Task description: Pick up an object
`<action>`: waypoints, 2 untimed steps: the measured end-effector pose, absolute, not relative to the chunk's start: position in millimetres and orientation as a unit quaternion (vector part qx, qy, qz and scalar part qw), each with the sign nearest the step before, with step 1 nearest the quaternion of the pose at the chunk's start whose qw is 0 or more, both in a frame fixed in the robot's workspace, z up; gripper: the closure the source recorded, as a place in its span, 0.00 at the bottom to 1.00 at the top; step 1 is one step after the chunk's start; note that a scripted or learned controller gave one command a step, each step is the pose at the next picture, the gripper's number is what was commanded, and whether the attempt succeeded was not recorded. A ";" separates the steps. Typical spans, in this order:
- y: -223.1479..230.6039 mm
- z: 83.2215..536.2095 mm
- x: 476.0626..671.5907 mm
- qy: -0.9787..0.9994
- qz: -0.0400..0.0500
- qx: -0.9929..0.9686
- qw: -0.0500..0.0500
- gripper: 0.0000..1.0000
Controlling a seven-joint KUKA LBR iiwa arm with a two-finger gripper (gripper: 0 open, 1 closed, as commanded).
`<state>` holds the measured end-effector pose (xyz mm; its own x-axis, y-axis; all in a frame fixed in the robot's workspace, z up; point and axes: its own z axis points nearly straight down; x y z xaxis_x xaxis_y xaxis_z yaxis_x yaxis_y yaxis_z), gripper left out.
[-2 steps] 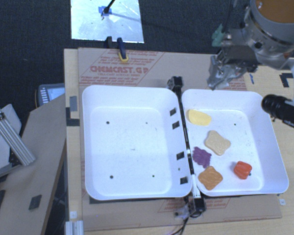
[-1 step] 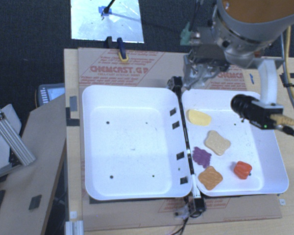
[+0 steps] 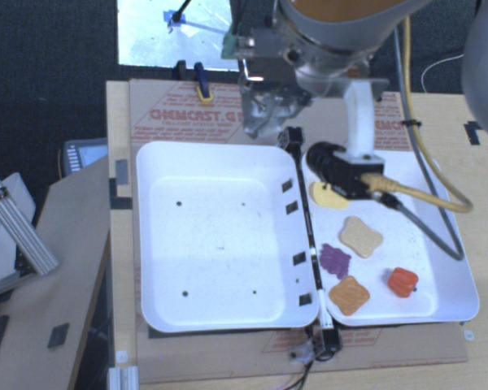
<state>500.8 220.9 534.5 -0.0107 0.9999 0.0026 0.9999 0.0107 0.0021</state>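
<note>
Several small items lie in the right bin (image 3: 447, 254). A yellow flat piece (image 3: 328, 196) sits at its far left, partly hidden by the robot's hardware. In front of it lie a tan toast-like piece (image 3: 361, 236) and a purple lump (image 3: 335, 259). An orange waffle-like piece (image 3: 349, 295) and a red pepper-like item (image 3: 403, 282) lie near the front rim. My gripper (image 3: 267, 120) hangs above the far edge of the bench, near the back of the divider between the bins, well away from all the items. Nothing shows in its grasp.
The left bin (image 3: 159, 218) adjoins the right one along a black-clipped seam (image 3: 305, 226). A yellow cable (image 3: 423, 193) trails across the right bin's far side. Cardboard (image 3: 179, 112) lies under both bins. A metal rail (image 3: 16, 226) stands off the bench at left.
</note>
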 end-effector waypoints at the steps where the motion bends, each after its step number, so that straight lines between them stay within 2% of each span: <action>1: 235.1 535.1 493.7 -0.709 -0.001 -0.705 0.000 1.00; 2: 234.4 534.9 507.7 -0.708 -0.001 -0.707 0.000 1.00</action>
